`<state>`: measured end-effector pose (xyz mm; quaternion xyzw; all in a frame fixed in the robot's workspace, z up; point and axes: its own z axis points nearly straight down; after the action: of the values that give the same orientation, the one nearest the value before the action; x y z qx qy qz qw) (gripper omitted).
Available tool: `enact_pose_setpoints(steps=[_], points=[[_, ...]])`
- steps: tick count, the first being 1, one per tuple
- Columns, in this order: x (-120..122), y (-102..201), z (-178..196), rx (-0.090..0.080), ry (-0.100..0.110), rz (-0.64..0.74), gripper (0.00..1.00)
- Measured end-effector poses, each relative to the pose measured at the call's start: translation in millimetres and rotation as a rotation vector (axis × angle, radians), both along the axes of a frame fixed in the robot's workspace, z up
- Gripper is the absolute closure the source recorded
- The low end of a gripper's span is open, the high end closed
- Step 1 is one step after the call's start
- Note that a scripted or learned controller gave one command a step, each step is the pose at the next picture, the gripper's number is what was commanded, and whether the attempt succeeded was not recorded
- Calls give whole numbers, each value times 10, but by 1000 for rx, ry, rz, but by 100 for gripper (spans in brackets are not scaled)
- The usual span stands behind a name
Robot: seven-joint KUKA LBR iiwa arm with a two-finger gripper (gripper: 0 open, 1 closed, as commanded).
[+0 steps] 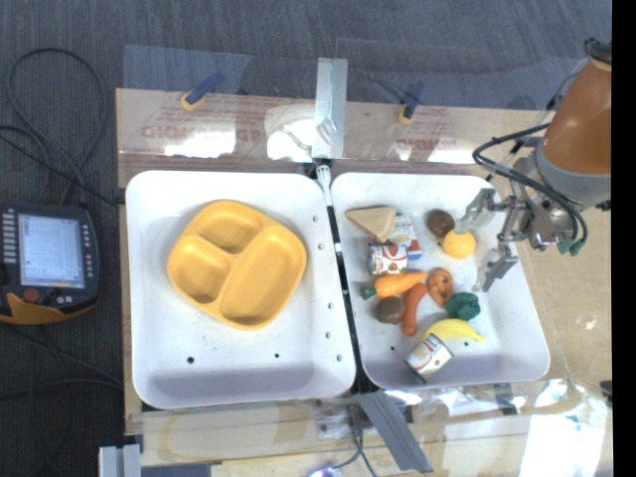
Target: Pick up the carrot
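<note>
Carrot [399,284] lies near the middle of the right bin [517,351], its thick end toward nine o'clock. It looks like a light, stiff, smooth toy, likely slippery; gripping across its middle seems safest. One carrot, two cans [389,257], one yellow divided plate [236,262] in the left bin [149,366]. Gripper [487,237] hangs at three o'clock of it, fingers spread wide, holding nothing.
</note>
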<state>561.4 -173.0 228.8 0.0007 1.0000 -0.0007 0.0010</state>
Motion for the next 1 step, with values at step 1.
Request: enact_pose_setpoints(steps=[1], points=[[160,-279,-1305,-3,-9,-55,0]])
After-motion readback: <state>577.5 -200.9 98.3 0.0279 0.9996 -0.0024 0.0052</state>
